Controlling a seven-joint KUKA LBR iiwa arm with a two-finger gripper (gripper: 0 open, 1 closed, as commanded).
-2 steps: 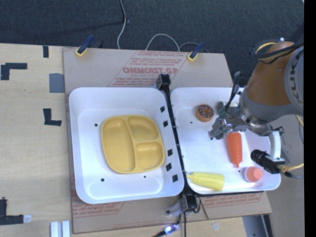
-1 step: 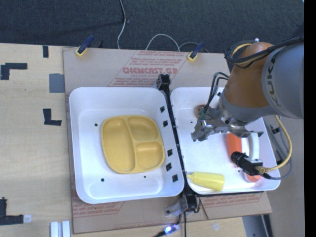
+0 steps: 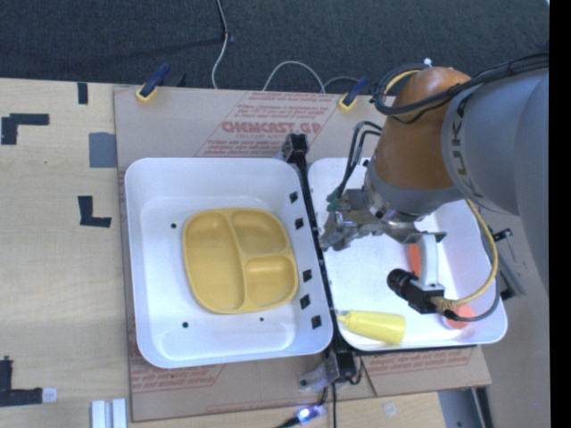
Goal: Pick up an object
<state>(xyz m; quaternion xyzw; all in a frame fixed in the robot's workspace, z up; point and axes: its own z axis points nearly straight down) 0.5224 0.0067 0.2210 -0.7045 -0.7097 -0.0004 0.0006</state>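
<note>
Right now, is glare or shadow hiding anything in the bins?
Camera view: even light, no harsh glare on the yellow tray; the right bin looks bright but readable; the arm itself covers part of it, hiding most of an orange item.

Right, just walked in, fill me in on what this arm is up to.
The grey and orange arm reaches in from the right and hangs low over the right bin, its gripper near that bin's left wall. Nothing can be seen in its grasp. In that bin a yellow object lies near the front edge and something orange sits partly hidden behind the arm's hardware. The left bin holds a yellow divided plate.
</note>
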